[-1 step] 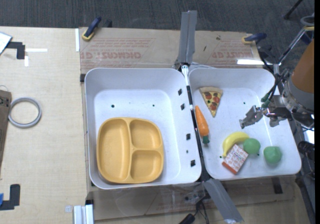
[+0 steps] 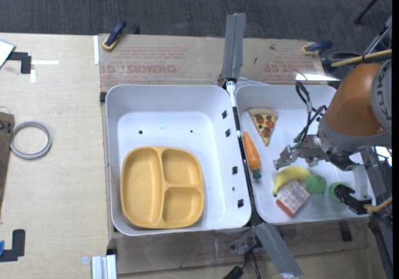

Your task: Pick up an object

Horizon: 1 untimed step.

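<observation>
A: What lies at the left of the counter [image 2: 56, 84]?
B: A grey tape roll [image 2: 28, 140] on bare wood, well apart from the bins.

A: And the left bin [image 2: 162, 98]?
B: A yellow divided plate [image 2: 163, 186] with three compartments, resting in the bin's near half.

A: What does the right bin [image 2: 274, 92] contain?
B: A pizza slice [image 2: 264, 124] toward the far wall; an orange carrot [image 2: 251, 152] along the left wall; then a banana [image 2: 290, 177], a small red-and-white packet [image 2: 292, 198] touching it on the near side, and a green object [image 2: 316, 185] just beside the banana's right end.

A: Where is the pincer [image 2: 288, 156]?
B: Low over the right bin, just above the banana's upper left and right of the carrot. Whether its tips touch the banana cannot be told.

A: Its state?
B: Its fingers appear spread, with nothing seen between them.
</observation>
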Motion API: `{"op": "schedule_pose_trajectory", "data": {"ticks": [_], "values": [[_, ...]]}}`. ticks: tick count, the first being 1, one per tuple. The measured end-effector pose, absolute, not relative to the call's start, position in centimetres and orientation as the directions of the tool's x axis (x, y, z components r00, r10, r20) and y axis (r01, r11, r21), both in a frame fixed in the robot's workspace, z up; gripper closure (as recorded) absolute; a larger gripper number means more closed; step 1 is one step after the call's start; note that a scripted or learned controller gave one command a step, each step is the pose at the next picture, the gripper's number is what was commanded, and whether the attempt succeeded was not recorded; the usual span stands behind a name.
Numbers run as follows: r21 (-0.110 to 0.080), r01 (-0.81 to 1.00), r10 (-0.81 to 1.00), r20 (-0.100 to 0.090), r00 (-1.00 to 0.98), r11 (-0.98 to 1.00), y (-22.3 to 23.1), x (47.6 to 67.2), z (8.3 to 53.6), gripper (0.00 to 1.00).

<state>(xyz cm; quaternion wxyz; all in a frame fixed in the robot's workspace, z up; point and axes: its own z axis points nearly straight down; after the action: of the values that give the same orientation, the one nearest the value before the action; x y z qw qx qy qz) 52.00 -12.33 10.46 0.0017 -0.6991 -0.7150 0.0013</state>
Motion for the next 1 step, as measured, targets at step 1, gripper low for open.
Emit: {"op": "schedule_pose_trajectory", "data": {"ticks": [1], "values": [[0.004, 0.999, 0.999, 0.000, 0.045, -0.045, -9.81, 47.86, 9.33, 0.00]]}}
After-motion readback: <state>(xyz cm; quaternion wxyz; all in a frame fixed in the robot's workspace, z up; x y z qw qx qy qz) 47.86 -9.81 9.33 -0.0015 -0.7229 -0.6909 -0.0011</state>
